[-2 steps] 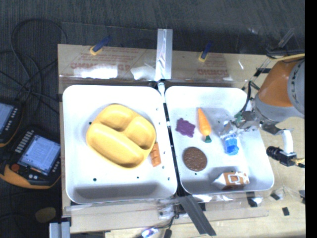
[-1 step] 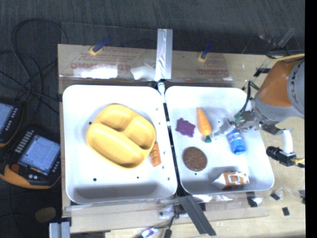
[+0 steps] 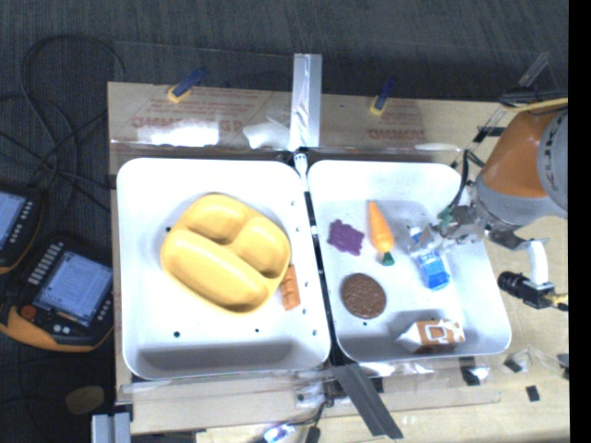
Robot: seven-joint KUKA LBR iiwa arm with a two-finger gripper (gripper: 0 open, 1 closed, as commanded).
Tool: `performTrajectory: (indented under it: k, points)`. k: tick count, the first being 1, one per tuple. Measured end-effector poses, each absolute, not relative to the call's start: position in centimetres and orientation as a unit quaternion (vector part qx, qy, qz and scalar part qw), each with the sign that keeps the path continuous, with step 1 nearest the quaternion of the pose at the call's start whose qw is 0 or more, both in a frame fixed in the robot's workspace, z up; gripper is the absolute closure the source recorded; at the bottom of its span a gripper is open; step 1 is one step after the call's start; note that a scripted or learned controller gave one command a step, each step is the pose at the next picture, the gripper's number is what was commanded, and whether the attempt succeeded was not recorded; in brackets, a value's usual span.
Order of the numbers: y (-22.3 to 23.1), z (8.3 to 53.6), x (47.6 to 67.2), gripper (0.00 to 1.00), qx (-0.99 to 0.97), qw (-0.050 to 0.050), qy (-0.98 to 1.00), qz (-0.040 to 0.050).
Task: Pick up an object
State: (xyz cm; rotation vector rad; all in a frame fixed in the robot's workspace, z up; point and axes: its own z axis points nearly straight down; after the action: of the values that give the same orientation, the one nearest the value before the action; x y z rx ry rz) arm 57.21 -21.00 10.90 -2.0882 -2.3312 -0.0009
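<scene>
In the right bin [image 3: 480, 289] lie a purple toy piece [image 3: 345, 237], an orange carrot [image 3: 379, 227], a brown round disc [image 3: 363, 295], a blue packet [image 3: 432, 270] and a small orange-and-white carton [image 3: 435, 333]. My gripper [image 3: 438, 233] reaches in from the right and hangs low over the bin's right half, just above the blue packet and to the right of the carrot. Whether it touches the packet cannot be made out. The left bin [image 3: 148, 340] holds a large yellow bread-shaped toy [image 3: 224, 250] and a small orange block [image 3: 291, 287] by the divider.
The arm's orange band [image 3: 515, 164] and grey wrist stand over the right bin's right rim. A black-and-white fitting [image 3: 534, 284] sits outside that rim. A metal post [image 3: 306, 100] rises behind the bins. Handheld pendants [image 3: 65, 289] lie on the floor at left.
</scene>
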Motion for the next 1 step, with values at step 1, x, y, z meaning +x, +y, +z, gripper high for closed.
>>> performTrajectory:
  k: [1]
  points:
    - [-13.36, 18.59, 57.87, 1.0, -0.705, 0.002, -0.709, 0.0022]
